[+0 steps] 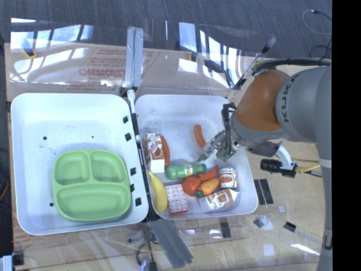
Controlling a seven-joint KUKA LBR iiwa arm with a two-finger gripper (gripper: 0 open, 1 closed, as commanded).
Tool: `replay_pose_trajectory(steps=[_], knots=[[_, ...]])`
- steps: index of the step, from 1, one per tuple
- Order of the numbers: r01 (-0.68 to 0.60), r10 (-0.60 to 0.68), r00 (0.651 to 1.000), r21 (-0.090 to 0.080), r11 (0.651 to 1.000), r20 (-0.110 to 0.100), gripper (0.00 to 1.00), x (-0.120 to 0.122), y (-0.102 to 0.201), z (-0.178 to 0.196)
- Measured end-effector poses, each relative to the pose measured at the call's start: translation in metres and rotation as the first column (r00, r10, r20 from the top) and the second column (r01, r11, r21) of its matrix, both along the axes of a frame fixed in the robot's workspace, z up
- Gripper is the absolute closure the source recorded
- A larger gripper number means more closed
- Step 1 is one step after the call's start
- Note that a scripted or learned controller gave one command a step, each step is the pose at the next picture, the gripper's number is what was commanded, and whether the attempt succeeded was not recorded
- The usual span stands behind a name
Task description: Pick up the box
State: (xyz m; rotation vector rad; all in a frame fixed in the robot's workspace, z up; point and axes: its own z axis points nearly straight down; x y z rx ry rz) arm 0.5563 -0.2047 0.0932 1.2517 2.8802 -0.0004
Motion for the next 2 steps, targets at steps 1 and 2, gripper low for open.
replay_pose_trajectory(steps=[1,2], knots=[[0.0,0.0,1.0,0.002,1.0,-0.002,1.0,-0.02,-0.005,0.019],[0.26,-0.26,0.965,0.001,0.965,-0.001,1.0,-0.063,0.068,-0.001]])
